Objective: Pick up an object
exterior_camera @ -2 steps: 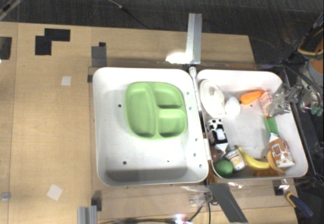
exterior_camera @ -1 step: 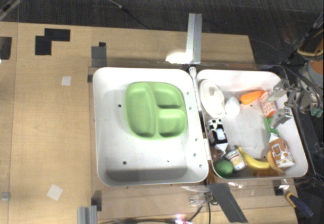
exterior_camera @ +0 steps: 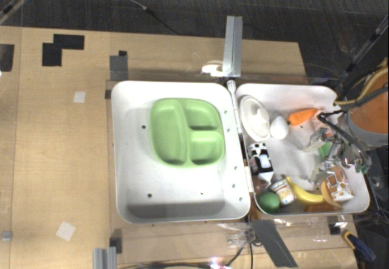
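Observation:
The right bin (exterior_camera: 304, 93) holds several small objects. An orange carrot (exterior_camera: 302, 117) lies near the back, with a white egg (exterior_camera: 278, 128) and a white bowl (exterior_camera: 253, 116) to its left. A yellow banana (exterior_camera: 304, 193) lies along the front, beside a small can (exterior_camera: 282, 190) and a green ball (exterior_camera: 268, 201). A black-and-white item (exterior_camera: 261, 160) sits by the left wall. My gripper (exterior_camera: 323, 155) hangs low over the bin's right side, between the carrot and a brown box (exterior_camera: 338, 187), with nothing visibly held.
The left bin (exterior_camera: 137, 158) holds a green divided tray (exterior_camera: 186, 131). A metal post (exterior_camera: 233, 46) stands behind the divider between the bins. The arm's orange band (exterior_camera: 372, 113) and cables hang over the right bin's right rim.

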Tool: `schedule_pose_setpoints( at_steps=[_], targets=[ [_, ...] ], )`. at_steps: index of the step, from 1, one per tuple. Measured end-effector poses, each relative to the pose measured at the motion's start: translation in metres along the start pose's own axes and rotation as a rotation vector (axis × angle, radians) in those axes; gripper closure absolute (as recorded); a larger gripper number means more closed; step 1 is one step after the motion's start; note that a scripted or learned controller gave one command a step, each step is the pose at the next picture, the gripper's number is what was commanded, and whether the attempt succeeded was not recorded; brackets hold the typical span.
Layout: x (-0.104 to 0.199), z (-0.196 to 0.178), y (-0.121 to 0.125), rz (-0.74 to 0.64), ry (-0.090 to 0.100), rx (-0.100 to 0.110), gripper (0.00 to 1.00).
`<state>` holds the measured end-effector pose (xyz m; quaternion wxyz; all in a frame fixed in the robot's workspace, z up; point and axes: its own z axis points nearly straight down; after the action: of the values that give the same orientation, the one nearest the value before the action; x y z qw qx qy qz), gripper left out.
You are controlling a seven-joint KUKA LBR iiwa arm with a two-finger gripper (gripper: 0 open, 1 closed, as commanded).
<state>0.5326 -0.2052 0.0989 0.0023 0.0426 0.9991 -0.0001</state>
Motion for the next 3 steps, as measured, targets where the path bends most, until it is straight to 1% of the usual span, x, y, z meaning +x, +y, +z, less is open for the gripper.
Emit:
schedule_pose_setpoints(
  at_steps=[1,3],
  targets=[
    [0.001,0.008,0.001,0.097,-0.012,0.001,0.00],
    [0.026,0.008,-0.001,0.330,-0.018,0.000,0.00]
  ],
)
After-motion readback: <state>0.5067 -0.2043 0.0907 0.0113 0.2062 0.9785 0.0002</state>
